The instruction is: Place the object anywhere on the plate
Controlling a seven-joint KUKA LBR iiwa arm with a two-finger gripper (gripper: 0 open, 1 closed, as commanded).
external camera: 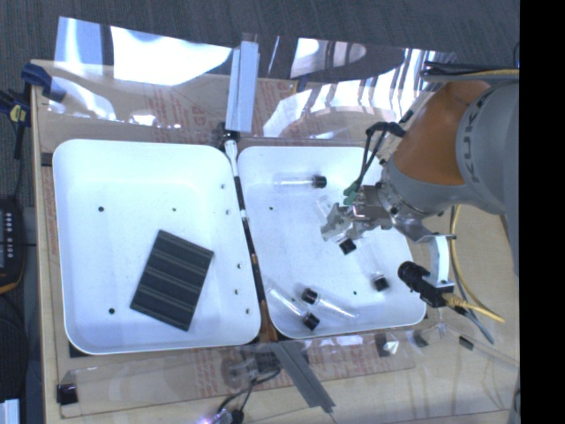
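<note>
Both bins looked like smooth white plastic with a soft sheen, the left bin point(88, 201) and the right bin point(291, 263) alike; the dark plate point(173, 280) was matt and ribbed; the tubes point(298, 182) were clear, glossy plastic with black caps; the table point(177, 374) showed pale wood under a reflective clear sheet; the gripper point(346, 222) gleamed like bare metal.

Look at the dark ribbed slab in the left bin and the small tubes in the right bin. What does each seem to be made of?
Dark ribbed slab: probably matte plastic or rubber; dull dark grey, moulded parallel ridges, no shine. Small tubes: likely clear plastic or glass with black caps; the white bin shows through them, so which one is uncertain.
</note>
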